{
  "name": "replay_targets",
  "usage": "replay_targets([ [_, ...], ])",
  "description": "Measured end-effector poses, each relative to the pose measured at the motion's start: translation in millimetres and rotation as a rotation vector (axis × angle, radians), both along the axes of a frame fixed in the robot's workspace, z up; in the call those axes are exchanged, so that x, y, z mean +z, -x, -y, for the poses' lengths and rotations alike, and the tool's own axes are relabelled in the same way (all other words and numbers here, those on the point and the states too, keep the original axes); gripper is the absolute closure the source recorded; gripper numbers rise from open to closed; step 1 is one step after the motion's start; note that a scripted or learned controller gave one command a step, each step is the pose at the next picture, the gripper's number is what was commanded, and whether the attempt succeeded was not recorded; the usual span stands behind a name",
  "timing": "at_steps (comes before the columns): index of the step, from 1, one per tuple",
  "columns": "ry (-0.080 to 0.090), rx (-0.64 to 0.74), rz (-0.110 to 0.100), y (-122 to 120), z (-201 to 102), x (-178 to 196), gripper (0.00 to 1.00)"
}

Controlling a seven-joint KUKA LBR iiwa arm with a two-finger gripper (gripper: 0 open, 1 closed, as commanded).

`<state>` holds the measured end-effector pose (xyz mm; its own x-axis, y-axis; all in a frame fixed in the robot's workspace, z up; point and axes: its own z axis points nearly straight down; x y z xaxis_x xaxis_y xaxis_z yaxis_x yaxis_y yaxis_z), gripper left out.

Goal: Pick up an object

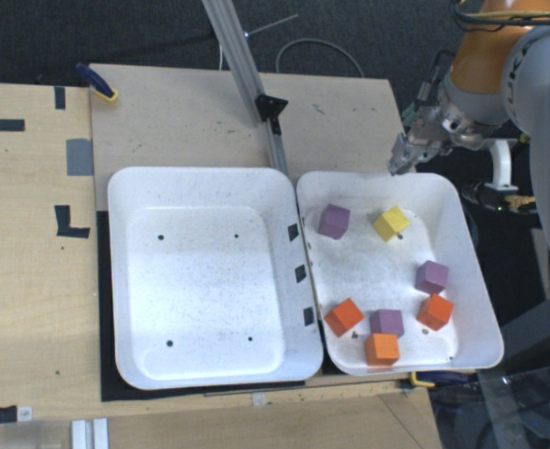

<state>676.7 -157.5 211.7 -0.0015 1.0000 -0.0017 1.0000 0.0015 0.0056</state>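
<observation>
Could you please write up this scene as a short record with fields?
gripper: above the far rim of the right bin, nothing seen between its fingers
right bin: seven blocks
purple blocks: three
orange blocks: three
yellow block: nearest the gripper
left bin: dark specks on its floor
task state: no block lifted yet

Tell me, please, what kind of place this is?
Probably a robotics lab test bench, not a home or shop. A grey robot arm with an orange band reaches over two shallow white plastic bins, and the right bin holds small purple, orange and yellow cubes such as the yellow one.
</observation>
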Motion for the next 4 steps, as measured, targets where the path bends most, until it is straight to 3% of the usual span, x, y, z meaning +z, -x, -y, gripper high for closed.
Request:
replay_targets([
  [1,-0.001,0.001,-0.003,-1,-1,19,1.00],
  [3,-0.004,0.005,-0.007,13,-102,32,1.00],
  [4,-0.003,0.005,-0.009,28,-155,18,1.00],
])
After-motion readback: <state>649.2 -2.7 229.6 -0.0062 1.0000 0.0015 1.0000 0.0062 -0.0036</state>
